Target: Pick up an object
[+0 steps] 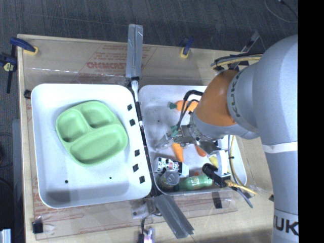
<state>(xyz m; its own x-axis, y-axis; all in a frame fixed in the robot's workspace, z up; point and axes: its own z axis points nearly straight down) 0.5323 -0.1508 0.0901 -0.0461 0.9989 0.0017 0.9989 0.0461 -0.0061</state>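
My gripper (173, 135) is down inside the right bin (154, 103), near its middle, with the grey arm and orange band reaching in from the right. Just below the gripper lies an orange carrot-like piece (177, 151). Another small orange piece (178, 105) sits toward the bin's far side. Along the near wall lie a green bottle (197, 183), a round grey can (170, 178) and a small white printed card (167, 163). A yellow piece (214, 161) peeks out beside the arm. The wrist hides the fingers' state.
The left bin (45, 186) holds a light green divided plate (91, 131). A grey divider bar (134, 49) runs between the bins. Blue clamps (23, 45) sit at the bench's far edge. The arm covers the right bin's right half.
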